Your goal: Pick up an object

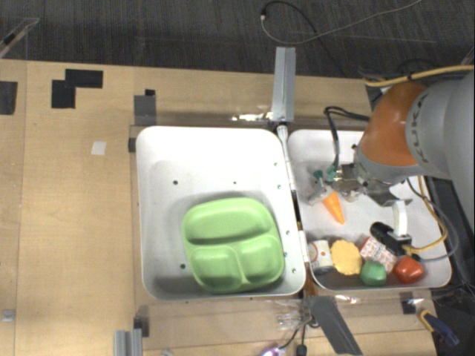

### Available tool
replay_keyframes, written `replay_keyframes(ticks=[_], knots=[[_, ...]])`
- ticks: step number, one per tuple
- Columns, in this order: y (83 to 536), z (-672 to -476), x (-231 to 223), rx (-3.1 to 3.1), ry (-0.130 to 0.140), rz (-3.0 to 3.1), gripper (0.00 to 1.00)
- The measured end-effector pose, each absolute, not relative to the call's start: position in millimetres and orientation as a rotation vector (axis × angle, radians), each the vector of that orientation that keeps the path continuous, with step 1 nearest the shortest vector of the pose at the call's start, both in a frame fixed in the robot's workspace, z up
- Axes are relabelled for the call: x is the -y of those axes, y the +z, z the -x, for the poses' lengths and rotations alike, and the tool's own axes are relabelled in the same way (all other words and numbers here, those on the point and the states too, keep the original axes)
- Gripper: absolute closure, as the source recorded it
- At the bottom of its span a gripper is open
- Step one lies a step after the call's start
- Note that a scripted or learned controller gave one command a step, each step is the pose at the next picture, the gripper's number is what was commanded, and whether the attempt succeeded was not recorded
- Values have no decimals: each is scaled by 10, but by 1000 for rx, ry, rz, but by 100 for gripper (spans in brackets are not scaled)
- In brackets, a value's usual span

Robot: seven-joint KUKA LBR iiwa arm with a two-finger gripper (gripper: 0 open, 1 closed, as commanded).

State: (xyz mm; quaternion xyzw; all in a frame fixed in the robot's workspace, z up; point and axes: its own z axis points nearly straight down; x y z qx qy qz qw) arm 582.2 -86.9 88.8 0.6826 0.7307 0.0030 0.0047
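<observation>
You are watching the gripper [340,187] hanging low in the right bin [312,150], and I am placing everything else from it. You are not getting a clear look at the claw, so you cannot tell whether it is spread or pressed together.

The likeliest target, the orange carrot-shaped piece [335,208], is lying just on the gripper's near side, touching it or almost touching. Its thick end is pointing at the gripper and its tip is slanting away toward the near right. There is only one arm reaching in.

You are counting one of each thing:
- One teal scrap [318,175] is sitting just left of the gripper.
- Well to the gripper's near side, a row is running left to right: one small white box [320,252], one yellow disc [346,256], one red-and-white packet [377,251], one green lump [373,274] and one red lump [408,271].
- Far left of the gripper, one green tray [234,242] is lying in the left bin [171,162].
</observation>
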Motion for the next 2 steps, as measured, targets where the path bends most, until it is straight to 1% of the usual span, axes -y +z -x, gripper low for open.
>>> replay_keyframes(ticks=[1, 2], knots=[[982, -5855, 843, -2290, 18, -2135, 100], [1823, -5440, 400, -2342, 1, -2094, 100]])
